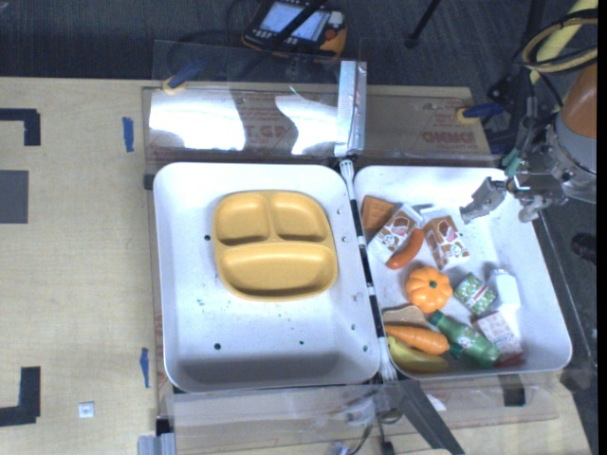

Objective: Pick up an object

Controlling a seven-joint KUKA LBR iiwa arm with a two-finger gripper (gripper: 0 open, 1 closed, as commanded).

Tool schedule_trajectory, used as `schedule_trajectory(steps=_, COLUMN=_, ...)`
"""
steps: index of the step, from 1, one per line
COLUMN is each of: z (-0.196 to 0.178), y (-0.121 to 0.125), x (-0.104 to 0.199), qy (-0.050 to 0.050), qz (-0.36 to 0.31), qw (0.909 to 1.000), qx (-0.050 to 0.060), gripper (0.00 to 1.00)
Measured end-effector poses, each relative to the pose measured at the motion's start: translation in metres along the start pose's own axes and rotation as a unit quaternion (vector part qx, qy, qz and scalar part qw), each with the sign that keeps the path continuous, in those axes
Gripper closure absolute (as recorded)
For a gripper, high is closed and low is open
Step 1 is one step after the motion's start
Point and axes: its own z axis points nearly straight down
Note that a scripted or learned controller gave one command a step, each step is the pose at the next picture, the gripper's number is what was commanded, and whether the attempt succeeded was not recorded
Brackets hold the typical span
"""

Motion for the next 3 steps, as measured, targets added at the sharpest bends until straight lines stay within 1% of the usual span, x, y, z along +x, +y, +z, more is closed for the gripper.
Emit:
schedule_trajectory(steps=1, z=0.179, y=0.021, x=-0.010, qy=0.000, qz=0.069, qw=0.9976, qx=-0.002, gripper=0.00)
schedule_trajectory(steps=2, z=0.168, y=0.022, x=-0.010, qy=0.000, qz=0.071, qw=0.9975, qx=-0.004, gripper=1.00)
schedule_trajectory(steps=3, z=0.141, y=0.018, x=-0.017, qy=-0.001, qz=0.146, qw=0.9893, qx=-0.001, gripper=1.00)
